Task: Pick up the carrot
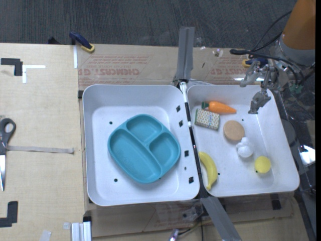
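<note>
The orange carrot (221,107), with a green top, lies near the back left of the right bin (281,134), its green end toward the divider. My gripper (254,91) hangs over the bin's back right part, to the right of the carrot and apart from it. It stands open with nothing between its fingers.
Also in the right bin are a speckled sponge block (207,119), a tan round disc (233,131), a white lumpy object (245,148), a yellow lemon (262,164) and a banana (209,169). The left bin (95,134) holds a blue divided plate (144,148). Scissors (5,144) lie on the bench at far left.
</note>
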### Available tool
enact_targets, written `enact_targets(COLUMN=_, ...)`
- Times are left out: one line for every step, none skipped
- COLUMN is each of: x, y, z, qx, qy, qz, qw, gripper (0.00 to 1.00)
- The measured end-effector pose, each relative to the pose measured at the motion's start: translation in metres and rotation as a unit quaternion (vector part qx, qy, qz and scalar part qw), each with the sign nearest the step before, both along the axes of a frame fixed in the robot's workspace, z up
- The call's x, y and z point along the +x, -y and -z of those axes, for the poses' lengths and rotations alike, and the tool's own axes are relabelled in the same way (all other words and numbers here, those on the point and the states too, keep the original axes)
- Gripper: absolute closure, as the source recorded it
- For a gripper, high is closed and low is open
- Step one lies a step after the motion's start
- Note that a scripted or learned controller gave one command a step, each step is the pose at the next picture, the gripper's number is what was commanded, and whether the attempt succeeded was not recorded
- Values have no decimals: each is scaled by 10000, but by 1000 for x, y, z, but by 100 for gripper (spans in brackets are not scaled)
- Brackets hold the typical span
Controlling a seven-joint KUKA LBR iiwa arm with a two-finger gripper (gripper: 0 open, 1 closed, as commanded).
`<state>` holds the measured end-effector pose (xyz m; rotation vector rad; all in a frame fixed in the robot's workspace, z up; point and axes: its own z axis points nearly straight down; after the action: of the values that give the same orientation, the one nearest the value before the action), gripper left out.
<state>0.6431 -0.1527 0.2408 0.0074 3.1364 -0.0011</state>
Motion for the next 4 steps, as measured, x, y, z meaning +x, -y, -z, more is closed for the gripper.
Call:
enact_targets(x=11, y=6, z=111, qx=-1, qy=-3, qz=-92, qw=10000, gripper=0)
enact_targets(x=2, y=-50, z=147, qx=4, qy=5, qz=511, qw=9987, gripper=0)
enact_targets(x=15, y=-60, z=146, qx=5, qy=14, qz=731, qw=9973, gripper=0)
enact_targets(x=1, y=-60, z=146, qx=7, qy=7, qz=1069, qw=9943, gripper=0)
